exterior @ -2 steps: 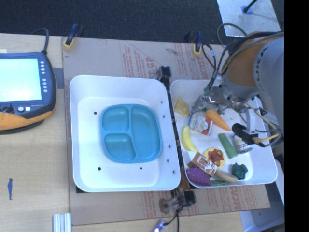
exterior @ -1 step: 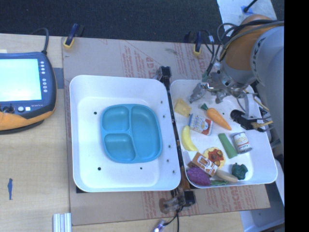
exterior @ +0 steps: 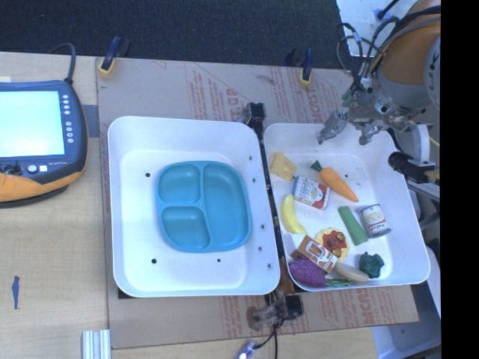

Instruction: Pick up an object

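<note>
The end effector (exterior: 350,129) hangs over the far edge of the right shallow white bin (exterior: 415,234), its two fingers spread apart with nothing between them. I judge the picking step is not yet begun: the next move calls for choosing one object and coming down over it.

Nearest, just below it, lie the orange toy carrot (exterior: 338,184) and the small red-and-white packet (exterior: 310,192). Further on are the pale yellow wedge (exterior: 282,167), yellow banana (exterior: 290,215), green stick (exterior: 352,224), small tin can (exterior: 373,219) and purple grapes (exterior: 307,273).

Well away to the side, the left white bin (exterior: 127,200) holds a blue divided plastic plate (exterior: 202,205).
</note>
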`<state>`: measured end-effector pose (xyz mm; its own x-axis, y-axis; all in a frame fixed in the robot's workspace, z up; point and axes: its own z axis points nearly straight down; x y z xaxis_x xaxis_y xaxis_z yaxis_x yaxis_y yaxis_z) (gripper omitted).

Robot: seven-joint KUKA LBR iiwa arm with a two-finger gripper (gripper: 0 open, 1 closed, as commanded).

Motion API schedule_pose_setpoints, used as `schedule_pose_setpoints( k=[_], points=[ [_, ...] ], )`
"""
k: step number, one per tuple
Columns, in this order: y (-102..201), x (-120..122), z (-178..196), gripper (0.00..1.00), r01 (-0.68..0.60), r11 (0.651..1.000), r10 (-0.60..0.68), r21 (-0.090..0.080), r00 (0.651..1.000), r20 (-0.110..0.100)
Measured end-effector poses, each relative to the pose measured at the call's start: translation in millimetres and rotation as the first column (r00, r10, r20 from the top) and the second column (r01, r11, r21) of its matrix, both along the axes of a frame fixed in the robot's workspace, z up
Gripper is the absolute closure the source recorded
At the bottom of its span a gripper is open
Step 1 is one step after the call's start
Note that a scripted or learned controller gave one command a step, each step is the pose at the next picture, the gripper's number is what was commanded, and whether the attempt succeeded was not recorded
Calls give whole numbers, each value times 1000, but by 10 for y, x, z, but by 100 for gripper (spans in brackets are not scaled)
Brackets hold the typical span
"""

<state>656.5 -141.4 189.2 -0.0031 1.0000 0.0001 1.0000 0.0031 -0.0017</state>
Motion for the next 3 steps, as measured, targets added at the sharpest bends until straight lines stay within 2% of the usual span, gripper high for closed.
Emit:
schedule_pose_setpoints(
  k=[1, 2, 3],
  points=[
    [0, -331, -981, 0, -1, 1000, 1, 0, 1000, -3],
    [-7, -326, -871, 100, -3, 1000, 3, -1, 1000, -3],
    [678, -854, 30, 100, -3, 1000, 3, 0, 1000, -3]
  ],
)
